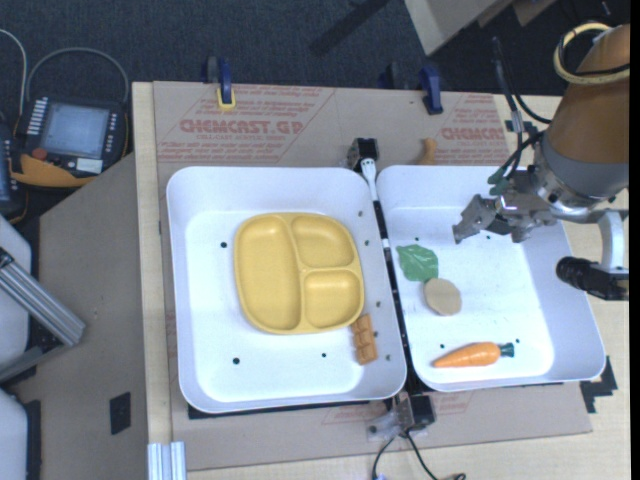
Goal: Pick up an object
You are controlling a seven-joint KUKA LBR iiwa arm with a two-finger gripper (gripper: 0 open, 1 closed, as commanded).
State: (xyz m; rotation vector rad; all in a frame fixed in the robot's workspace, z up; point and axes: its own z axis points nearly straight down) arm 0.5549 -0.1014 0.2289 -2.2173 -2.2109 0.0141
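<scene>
The counter [300, 118] is a tan board printed with red lettering, held by two blue clamps [222, 76] along its far edge. The surrounding floor [200, 18] is dark blue-grey carpet. A handheld control pendant [70, 133] with a screen lies left of the counter, its cable looped alongside.

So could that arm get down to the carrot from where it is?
Probably yes. The end effector hangs over the same right bin, and the carrot lies in the open near the front wall, nothing on it.
</scene>
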